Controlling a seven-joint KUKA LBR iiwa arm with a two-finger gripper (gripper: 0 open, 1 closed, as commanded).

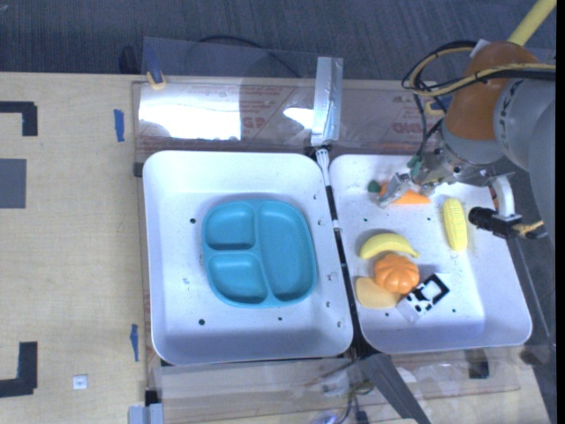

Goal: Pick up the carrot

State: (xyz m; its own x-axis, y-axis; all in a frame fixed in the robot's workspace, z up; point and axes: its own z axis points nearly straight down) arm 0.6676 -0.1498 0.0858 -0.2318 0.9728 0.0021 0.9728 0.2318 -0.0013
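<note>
The hand (399,184) partly covers the carrot (411,199); its grip is unclear.

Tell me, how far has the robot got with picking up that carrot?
Done: the arm has reached into the right bin, and its gripper sits right at the carrot. In hand: closing in on it; the carrot looks to be lying on the bin floor. Left: a clear grasp and the lift.

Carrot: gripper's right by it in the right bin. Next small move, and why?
Probably close the gripper on the carrot and lift a little. The gripper sits low at the carrot's far edge, and the corn and banana lie apart from it. The finger state is unclear.
</note>
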